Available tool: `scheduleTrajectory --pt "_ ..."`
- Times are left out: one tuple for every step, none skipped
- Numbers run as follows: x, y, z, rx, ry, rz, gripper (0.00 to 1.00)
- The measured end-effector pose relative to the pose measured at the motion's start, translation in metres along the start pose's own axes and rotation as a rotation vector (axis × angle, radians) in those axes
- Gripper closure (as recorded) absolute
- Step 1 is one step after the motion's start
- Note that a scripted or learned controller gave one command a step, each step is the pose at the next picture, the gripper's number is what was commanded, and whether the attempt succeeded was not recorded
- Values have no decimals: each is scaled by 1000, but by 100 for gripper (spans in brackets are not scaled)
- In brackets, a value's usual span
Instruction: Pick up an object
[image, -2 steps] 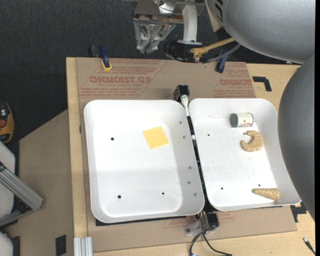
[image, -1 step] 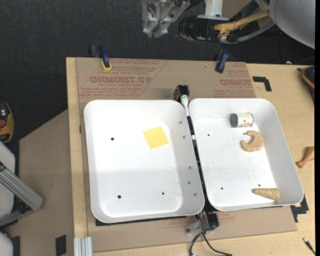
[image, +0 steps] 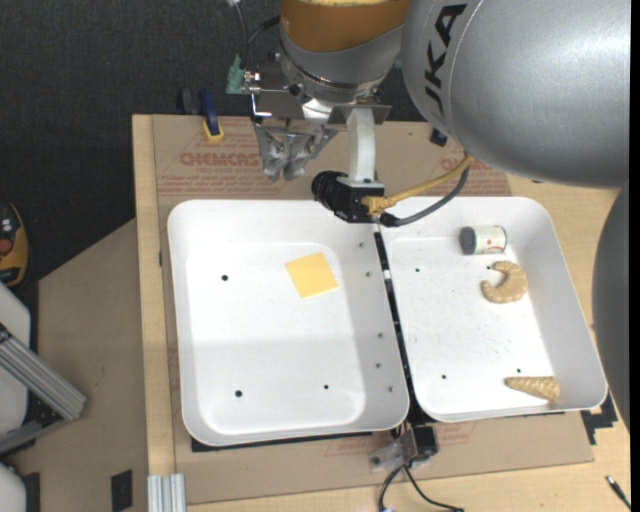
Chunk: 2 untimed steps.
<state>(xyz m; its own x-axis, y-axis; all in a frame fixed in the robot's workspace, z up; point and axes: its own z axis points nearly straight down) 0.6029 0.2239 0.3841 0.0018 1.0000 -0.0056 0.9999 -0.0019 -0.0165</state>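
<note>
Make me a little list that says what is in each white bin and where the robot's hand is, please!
left bin: one flat yellow square piece, lying near the middle top
right bin: small white cylinder with a grey end, curved tan croissant-shaped piece, tan cone-shaped piece
end effector: above the cardboard behind the left bin's far edge, nothing seen between its fingers
arm: grey with an orange band, reaching in from the right

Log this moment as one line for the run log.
end effector: above far edge of left bin, nothing seen held | left bin: yellow square | right bin: small cylinder, croissant, cone | pick: not yet done
</note>
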Motion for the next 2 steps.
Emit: scheduleTrajectory --pt "0 61 -26 -23 7 -1 100" --pt "1 63 -35 -21 7 -2 100"
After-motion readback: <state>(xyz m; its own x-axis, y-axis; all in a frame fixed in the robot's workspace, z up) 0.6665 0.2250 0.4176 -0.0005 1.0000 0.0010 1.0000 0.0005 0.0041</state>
